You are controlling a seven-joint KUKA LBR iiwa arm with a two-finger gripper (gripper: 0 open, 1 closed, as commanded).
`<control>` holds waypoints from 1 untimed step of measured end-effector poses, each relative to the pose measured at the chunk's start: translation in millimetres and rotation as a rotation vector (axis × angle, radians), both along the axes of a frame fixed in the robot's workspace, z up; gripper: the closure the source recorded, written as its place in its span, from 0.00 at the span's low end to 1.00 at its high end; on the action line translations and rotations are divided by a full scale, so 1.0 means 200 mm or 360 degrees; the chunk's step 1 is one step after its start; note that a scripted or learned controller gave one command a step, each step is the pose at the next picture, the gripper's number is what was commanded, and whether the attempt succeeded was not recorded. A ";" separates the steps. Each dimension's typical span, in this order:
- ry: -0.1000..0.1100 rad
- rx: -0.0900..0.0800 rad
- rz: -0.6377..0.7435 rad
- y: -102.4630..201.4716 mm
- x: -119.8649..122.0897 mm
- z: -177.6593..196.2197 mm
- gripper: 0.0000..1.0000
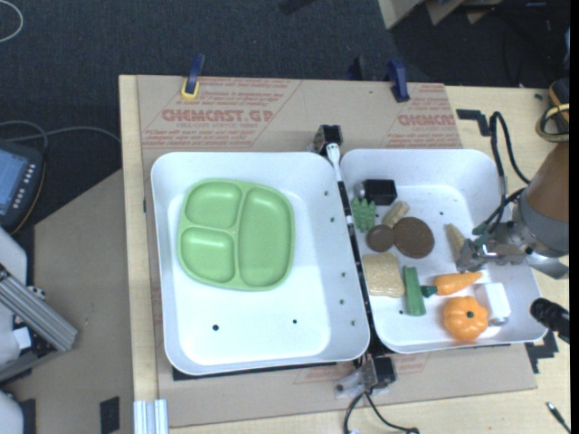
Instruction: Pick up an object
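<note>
1. Toy foods are lying in the right bin [470, 163]: a carrot [458, 283], a small pumpkin [465, 319], a brown round disc [412, 237], a pale bread slice [384, 275] and a green stick [412, 293].
2. The end effector [479, 250] is hanging just above the carrot's far end, at the bin's right side; whether it is spread or pressed together cannot be told.
3. A green divided plate [238, 234] is resting in the left bin [262, 333].
4. Both bins are sitting side by side on the counter [298, 107].
</note>
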State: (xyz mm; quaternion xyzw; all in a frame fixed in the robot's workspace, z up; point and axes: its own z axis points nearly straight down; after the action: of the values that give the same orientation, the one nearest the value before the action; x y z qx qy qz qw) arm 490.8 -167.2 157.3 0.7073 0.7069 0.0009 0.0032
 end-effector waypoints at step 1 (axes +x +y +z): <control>-0.0005 -0.0001 0.0002 -0.01 -0.01 0.32 1.00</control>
State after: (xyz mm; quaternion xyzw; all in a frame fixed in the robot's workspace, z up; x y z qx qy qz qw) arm 489.1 -168.8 220.8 0.7068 0.7074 0.0018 0.0045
